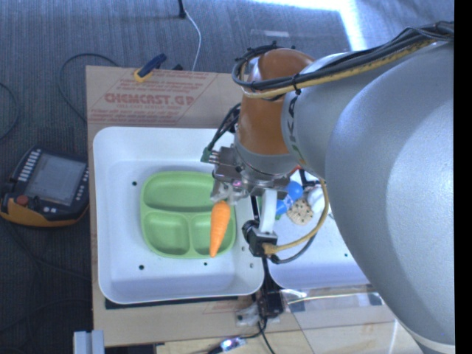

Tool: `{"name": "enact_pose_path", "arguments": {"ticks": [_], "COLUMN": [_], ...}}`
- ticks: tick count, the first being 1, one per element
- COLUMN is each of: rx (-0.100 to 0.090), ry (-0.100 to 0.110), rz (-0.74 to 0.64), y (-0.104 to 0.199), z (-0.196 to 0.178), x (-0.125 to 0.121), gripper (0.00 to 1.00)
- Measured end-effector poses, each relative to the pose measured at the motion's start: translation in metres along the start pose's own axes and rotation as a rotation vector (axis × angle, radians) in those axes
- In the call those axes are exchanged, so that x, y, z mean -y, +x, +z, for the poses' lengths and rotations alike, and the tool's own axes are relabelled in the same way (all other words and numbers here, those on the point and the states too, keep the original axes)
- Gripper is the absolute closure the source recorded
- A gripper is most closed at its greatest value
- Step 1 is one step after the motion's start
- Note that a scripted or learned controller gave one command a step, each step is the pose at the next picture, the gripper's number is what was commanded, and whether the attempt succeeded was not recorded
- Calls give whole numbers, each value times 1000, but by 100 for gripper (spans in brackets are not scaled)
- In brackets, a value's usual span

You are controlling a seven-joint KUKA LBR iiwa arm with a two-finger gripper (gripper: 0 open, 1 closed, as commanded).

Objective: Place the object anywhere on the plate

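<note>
- At the far left, on the dark floor beside the bench, we are seeing a handheld control pendant [46, 185] with a dark screen and an orange underside.
- Moving right, we are looking down into the left white bin [122, 271], which is holding a green divided plate [173, 212] with one long compartment at the top and smaller ones below.
- At the plate's right edge, an orange carrot [219, 228] is hanging point-down over the lower right compartment; we cannot tell whether its tip is touching the plate.
- The gripper [225, 189] is sitting directly above the carrot's thick end and appears to be pinching it between its fingers.
- Above the gripper, the arm's orange band [267, 116] is rising into the large grey arm [383, 168] covering the right side.
- Just right of the gripper, in the right white bin [324, 268], we are seeing a blue object [295, 192] and a speckled tan object [299, 212].
</note>
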State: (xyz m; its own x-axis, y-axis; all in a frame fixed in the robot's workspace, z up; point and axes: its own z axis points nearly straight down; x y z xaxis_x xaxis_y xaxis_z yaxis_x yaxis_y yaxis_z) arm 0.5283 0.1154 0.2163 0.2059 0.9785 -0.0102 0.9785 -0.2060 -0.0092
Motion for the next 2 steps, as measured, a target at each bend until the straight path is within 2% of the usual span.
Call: {"name": "enact_pose_path", "arguments": {"ticks": [1,2], "rx": [-5,-4], "ry": [-8,-8], "rz": [-188,-186], "y": [60,59], "z": [-27,-26], "x": [-5,-5], "gripper": [100,0]}}
